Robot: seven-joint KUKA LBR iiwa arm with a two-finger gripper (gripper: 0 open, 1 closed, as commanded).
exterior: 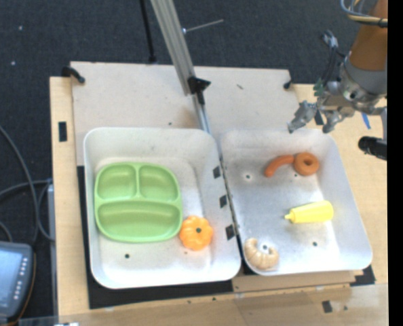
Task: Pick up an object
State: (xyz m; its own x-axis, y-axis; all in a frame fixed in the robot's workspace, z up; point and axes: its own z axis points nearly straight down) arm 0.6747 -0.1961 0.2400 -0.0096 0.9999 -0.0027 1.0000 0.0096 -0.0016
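The right bin point(337, 246) holds an orange sausage point(279, 164) lying against a brown doughnut point(306, 163) near its far side. A yellow corn-like piece point(311, 213) rests in its middle, and a pale pastry point(261, 253) sits at its near left corner. In the left bin point(113, 267) a small orange pumpkin point(197, 233) stands beside a green divided tray point(137, 201). My gripper point(315, 117) hovers over the far rim of the right bin, above and right of the doughnut, its fingers spread with nothing between them.
A slanted metal pole point(176, 43) rises from the bench between the bins at the back. Black cables and a small screen point(5, 277) lie on the floor to the left. Bare bench board point(249, 94) stretches behind both bins.
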